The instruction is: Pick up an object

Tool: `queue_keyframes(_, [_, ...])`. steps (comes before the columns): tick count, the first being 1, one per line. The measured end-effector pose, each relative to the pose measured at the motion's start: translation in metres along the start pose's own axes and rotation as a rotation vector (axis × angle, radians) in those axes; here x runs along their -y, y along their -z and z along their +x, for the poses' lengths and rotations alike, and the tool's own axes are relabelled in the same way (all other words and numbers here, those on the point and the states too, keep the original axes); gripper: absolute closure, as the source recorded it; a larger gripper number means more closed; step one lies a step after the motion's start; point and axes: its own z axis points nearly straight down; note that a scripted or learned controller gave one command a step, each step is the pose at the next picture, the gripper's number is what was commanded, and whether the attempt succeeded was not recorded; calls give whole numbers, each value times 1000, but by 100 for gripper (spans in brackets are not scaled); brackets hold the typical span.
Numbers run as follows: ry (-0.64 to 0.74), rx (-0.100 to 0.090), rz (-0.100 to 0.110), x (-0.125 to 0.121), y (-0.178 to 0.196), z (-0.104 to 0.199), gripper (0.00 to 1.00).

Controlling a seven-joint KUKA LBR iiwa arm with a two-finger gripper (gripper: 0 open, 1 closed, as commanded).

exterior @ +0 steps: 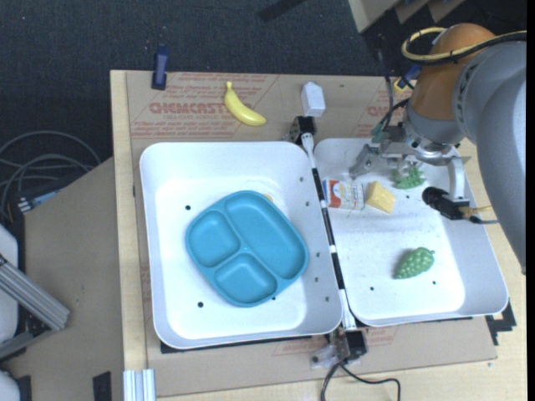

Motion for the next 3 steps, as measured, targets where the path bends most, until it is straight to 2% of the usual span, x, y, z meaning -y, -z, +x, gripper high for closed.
queue_keyframes(1, [0, -3, -8, 35, -11, 3, 0])
queue_keyframes(2, [1, -1, -16, 32, 3, 3, 100])
queue_keyframes(3, [-1, -4, -4, 86, 67, -13, 100])
